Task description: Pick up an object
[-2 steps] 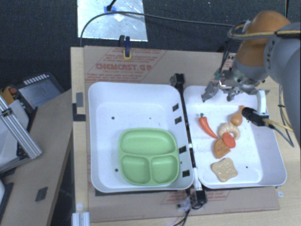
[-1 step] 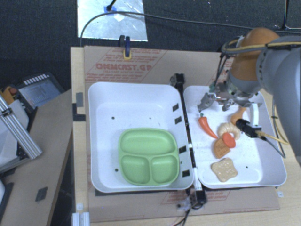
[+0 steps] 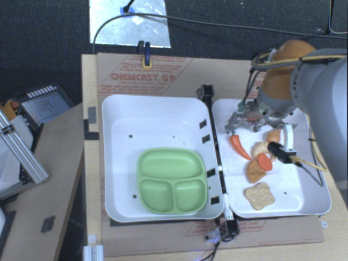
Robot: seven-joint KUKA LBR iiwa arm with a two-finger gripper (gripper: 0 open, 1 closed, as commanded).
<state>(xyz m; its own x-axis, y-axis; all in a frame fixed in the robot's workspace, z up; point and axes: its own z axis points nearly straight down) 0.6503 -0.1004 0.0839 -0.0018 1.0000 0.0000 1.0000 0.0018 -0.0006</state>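
Two bins [image 3: 157, 105]; arm [image 3: 321, 86] hides right bin's far corner; fingers [image 3: 244, 121] blurred, grip unreadable.

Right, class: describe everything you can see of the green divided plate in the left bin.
The green plate is pale, matte and looks like plastic. It is a rounded rectangle with three compartments: one long one along the far side and two smaller ones on the near side, split by raised ridges. It lies flat, right way up, on the floor of the left bin, towards that bin's near right corner. Nothing lies in it, and nothing but the bin touches it.
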